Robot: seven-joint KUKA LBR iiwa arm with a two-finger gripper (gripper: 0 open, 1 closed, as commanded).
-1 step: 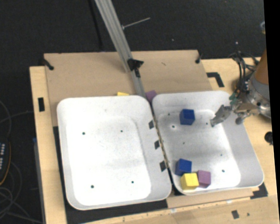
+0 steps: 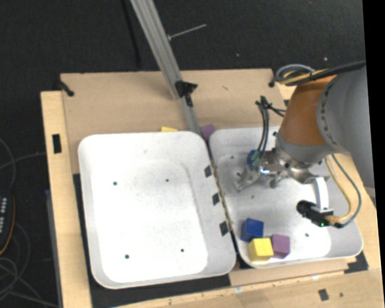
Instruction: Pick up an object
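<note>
Nearest the camera, in the right bin (image 2: 347,248), yellow block (image 2: 261,248), purple block (image 2: 281,244) and blue block (image 2: 252,229) cluster at the front edge. The gripper (image 2: 247,178) hangs farther back, so they lie nearer the camera than it. Its grip I cannot tell. No readable writing.

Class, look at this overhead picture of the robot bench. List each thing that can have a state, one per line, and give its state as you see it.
Blue cube: resting in the right white bin, near its front, not gripped.
Yellow cube: at the bin's front edge, beside the blue one.
Purple cube: right of the yellow cube, close beside it.
Two-finger gripper: low over the right bin, behind the cubes, holding nothing visible.
</note>
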